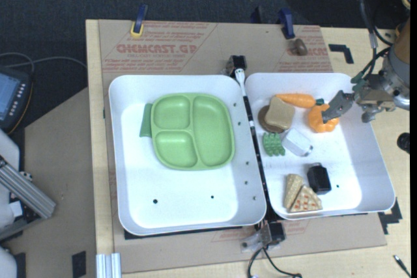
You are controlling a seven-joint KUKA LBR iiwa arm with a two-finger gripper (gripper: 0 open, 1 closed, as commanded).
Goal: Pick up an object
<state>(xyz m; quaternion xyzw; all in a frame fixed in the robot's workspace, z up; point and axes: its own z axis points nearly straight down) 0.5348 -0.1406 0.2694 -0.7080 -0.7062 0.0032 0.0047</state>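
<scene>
The right bin (371, 166) holds several small items: an orange carrot (296, 100), an orange pepper-like piece (320, 120), a tan bread slice (279, 115) on a brown disc, a green studded block (273, 144), a white block (296, 142), a black block (318, 178) and a triangular sandwich wedge (300, 194). My gripper (352, 110) hovers over the bin's upper right, fingers spread apart with nothing between them. Its left finger (335, 105) hangs just above the right side of the orange piece.
In the left bin (130, 192) lies a green divided plate (193, 130) on a green mat. Clamps sit along the board's far edge. The right bin's lower right floor is bare white. Cables hang at the far right beside the arm.
</scene>
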